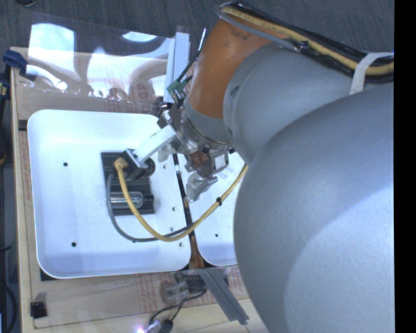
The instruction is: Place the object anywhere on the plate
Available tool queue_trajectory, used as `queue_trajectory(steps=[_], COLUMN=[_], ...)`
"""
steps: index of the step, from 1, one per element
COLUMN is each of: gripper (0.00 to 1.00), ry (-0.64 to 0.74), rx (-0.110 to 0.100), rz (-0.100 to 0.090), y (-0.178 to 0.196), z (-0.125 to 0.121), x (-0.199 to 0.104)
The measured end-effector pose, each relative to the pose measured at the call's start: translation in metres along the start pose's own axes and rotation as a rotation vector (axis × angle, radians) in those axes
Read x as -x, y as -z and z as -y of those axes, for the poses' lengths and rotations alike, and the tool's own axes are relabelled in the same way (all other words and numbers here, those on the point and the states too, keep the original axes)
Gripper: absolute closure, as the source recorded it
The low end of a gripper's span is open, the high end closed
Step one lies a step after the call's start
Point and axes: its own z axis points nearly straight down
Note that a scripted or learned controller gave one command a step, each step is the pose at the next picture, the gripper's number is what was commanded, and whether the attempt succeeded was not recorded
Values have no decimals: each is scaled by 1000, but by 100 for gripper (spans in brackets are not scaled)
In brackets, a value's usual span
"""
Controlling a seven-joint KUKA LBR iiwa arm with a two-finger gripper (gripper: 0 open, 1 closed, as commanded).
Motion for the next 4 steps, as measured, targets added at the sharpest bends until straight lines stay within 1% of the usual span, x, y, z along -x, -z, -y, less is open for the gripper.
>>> queue_trajectory(steps=[1, 2, 3, 4], gripper=[0, 0, 0, 0], ry=[31, -121, -79, -118], rx=[0, -3, -4, -2], rz=[3, 9, 8, 7], y=[34, -99, -117, -117], z=[-68, -14, -70, 0], x=[17, 42, 65, 37])
